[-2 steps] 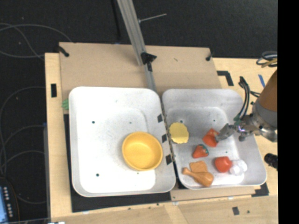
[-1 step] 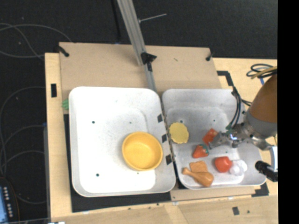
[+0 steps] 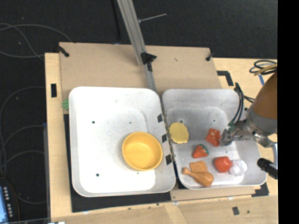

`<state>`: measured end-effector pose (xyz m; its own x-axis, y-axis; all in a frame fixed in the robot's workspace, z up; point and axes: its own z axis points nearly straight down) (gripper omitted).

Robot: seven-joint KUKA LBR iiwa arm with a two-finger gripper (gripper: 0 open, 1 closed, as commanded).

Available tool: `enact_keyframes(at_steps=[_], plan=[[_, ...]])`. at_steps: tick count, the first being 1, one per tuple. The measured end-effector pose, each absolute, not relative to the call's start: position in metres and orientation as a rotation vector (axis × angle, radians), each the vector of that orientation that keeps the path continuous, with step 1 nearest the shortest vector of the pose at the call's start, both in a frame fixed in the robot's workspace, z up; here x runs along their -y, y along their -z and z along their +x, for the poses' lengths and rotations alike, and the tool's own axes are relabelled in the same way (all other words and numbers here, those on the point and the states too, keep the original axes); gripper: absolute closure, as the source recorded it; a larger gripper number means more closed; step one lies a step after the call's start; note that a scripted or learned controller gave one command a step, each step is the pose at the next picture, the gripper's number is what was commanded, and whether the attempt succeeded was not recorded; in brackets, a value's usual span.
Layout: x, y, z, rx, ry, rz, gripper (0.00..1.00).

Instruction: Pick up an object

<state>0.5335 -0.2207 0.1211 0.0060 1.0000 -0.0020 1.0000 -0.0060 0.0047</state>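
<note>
The likeliest target is the small red pepper-like toy (image 3: 213, 137) lying in the right-hand white bin (image 3: 196, 99), toward its middle and just left of the gripper (image 3: 227, 138); the gripper's dark tip sits low over the bin floor, close beside that toy and perhaps touching its right edge, though contact is too fine to judge; whether the jaws are spread or closed I cannot tell, and nothing shows between them, so no object counts as held.

Around it lie 5 more pieces in the same bin; a pale yellow round disc-like toy (image 3: 179, 132) by the left wall; a red strawberry-like toy with a green top (image 3: 200, 150) below the pepper; an orange drumstick-shaped toy (image 3: 199, 172) near the front wall; a red tomato-like toy (image 3: 223, 164) touching a whitish translucent lump (image 3: 237, 168) at the front right corner.

The left-hand white bin (image 3: 93, 106) carries a yellow plastic bowl (image 3: 142, 151), upright, near its right front part.

The step in hand looks like the approach or descent to a grasp; the next move probably calls for centring over the red toy and closing around it before lifting; the risk is nudging it aside instead.
</note>
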Motion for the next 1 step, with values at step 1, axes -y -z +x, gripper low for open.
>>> enact_keyframes(at_steps=[1], plan=[[0.2126, -0.1799, 0.5344, -2.221, -0.007, 2.212, 1.0]])
